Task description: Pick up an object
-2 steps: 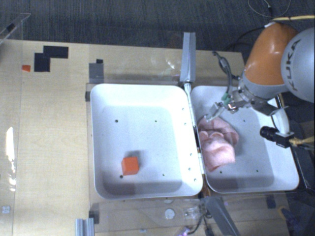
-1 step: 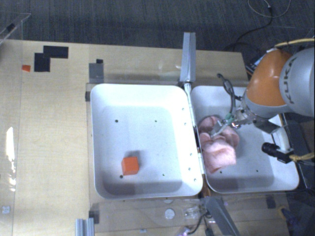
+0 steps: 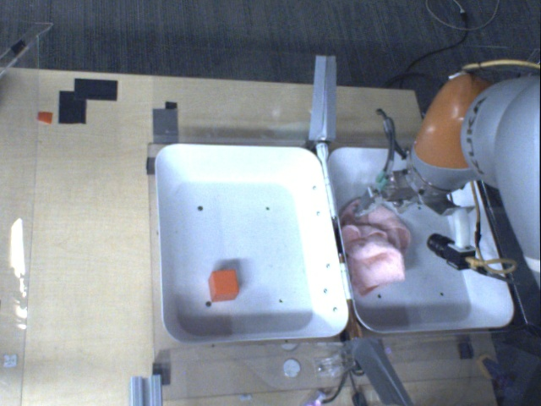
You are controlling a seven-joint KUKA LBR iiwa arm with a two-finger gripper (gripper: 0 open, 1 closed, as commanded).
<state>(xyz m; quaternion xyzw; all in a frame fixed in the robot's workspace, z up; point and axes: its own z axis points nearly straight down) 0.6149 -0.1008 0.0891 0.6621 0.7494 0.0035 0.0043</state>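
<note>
A pink crumpled cloth-like object (image 3: 374, 250) lies in the right bin (image 3: 439, 311), against its left wall. My gripper (image 3: 378, 198) hangs right over the top edge of the pink object, and its metal fingers point down-left toward it. An orange block (image 3: 224, 285) sits in the left bin (image 3: 245, 176), near its front left corner.
A grey divider post (image 3: 322, 100) stands at the back between the two bins. Black shapes (image 3: 84, 98) and a small orange square (image 3: 45, 117) are on the bench at the far left. The arm (image 3: 482, 125) covers the right bin's back right part.
</note>
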